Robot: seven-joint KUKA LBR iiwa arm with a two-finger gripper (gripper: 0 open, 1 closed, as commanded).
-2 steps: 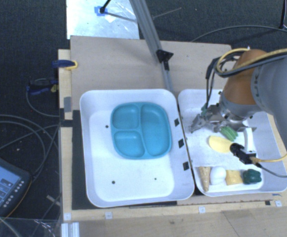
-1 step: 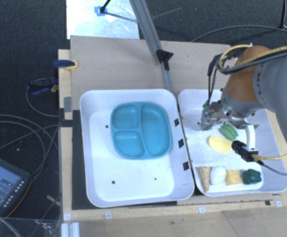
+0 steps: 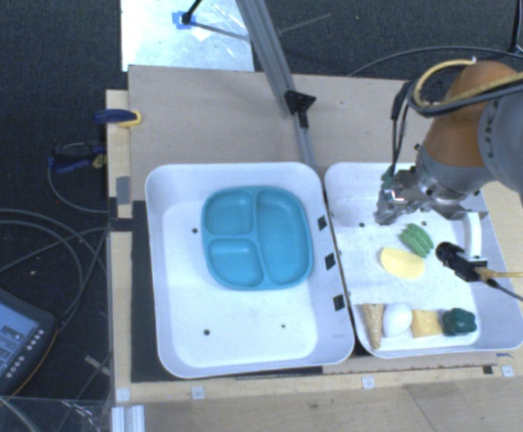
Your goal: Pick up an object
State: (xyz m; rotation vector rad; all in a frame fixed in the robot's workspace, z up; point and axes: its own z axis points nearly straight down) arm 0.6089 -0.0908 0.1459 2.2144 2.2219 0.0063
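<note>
Hovering over the right bin [image 3: 356,183] near its upper left, the gripper [image 3: 392,207] has nothing visibly in it (finger gap can't be made out). Green item [image 3: 416,238] lies just beside it w/ yellow piece [image 3: 401,263] below; blue tray [image 3: 256,238] sits in left bin [image 3: 175,331].

The arm [image 3: 491,115] runs off the right edge beside the right bin [image 3: 351,183], whose far rim it covers. The gripper [image 3: 392,203] is too blurred to read.
</note>
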